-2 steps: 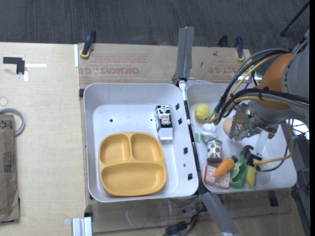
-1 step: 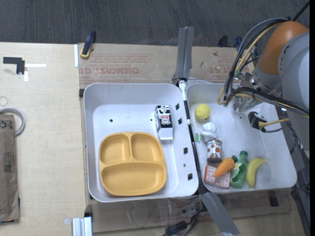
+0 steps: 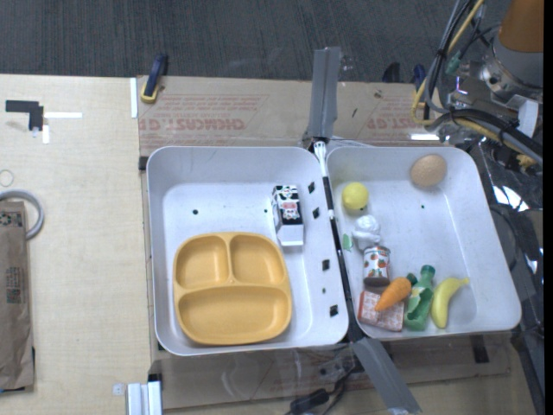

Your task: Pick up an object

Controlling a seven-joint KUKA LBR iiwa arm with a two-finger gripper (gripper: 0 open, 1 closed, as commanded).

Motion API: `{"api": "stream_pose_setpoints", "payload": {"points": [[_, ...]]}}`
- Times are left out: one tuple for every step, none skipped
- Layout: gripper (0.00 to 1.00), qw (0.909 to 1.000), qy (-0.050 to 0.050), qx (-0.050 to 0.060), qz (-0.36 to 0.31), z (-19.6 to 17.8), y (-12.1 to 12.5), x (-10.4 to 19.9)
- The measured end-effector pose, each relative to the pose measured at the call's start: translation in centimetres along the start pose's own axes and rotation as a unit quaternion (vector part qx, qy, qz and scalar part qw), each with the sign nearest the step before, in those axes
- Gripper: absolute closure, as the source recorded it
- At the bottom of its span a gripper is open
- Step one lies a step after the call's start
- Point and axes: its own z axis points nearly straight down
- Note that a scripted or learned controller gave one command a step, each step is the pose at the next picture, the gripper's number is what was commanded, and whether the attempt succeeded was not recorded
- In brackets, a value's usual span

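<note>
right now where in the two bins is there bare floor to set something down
Left white bin: bare floor along the back, behind the yellow divided plastic plate and left of the small black-and-white milk carton. Right white bin: bare middle, between the tan egg and the yellow banana. Crowded: its front left corner, around the orange carrot.

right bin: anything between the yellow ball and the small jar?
Yes. In the camera view, a small white figure sits between the yellow ball and the small jar, roughly in line with both.
</note>
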Motion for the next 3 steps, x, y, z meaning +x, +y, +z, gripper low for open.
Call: {"api": "stream_pose_setpoints", "payload": {"points": [[1.00,0.9953,0.000,0.001,0.097,-8.3,-5.0,-8.1],[1.00,0.9865,0.000,0.003,0.164,-0.1,-10.3,-2.7],[1.00,1.0000,0.000,0.001,0.006,-10.7,-9.4,-7.6]]}}
